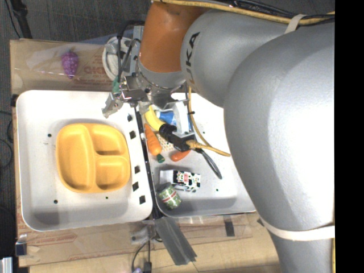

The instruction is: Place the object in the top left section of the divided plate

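A yellow divided plate (94, 157) lies in the left white bin (34, 198). It has one long compartment on its left side and two smaller ones on its right. My gripper (112, 102) hangs below the orange wrist band, over the far right corner of the left bin, above and to the right of the plate. I see nothing clearly held in it. The right bin (227, 193) holds several objects: a yellow banana (152, 118), an orange carrot (153, 144), a blue item (168, 118), a white toy vehicle (186, 179) and a green-and-white round object (169, 197).
The big grey arm covers most of the right bin and the view's right half. A purple bunch of grapes (70, 63) lies on the bench behind the left bin. The divider wall (145, 175) between the bins carries black clips.
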Robot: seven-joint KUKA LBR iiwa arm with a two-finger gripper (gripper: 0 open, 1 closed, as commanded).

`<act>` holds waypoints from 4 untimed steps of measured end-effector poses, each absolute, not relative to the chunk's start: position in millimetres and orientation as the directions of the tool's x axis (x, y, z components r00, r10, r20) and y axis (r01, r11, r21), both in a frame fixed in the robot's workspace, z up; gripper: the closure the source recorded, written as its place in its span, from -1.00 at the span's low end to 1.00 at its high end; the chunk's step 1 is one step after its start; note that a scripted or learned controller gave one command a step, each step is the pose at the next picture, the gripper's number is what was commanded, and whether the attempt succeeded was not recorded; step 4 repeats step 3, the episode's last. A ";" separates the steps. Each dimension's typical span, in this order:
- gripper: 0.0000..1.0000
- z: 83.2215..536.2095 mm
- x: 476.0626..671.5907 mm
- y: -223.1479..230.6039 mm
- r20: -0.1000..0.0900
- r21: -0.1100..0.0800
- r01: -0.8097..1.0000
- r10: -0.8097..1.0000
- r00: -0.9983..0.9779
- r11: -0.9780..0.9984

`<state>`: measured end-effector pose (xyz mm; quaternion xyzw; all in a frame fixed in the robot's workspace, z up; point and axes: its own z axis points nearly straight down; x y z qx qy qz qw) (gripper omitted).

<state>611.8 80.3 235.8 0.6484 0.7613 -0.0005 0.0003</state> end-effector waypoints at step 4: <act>-1.00 235.8 611.8 80.3 -0.001 0.000 0.987 0.987 -0.159 0.159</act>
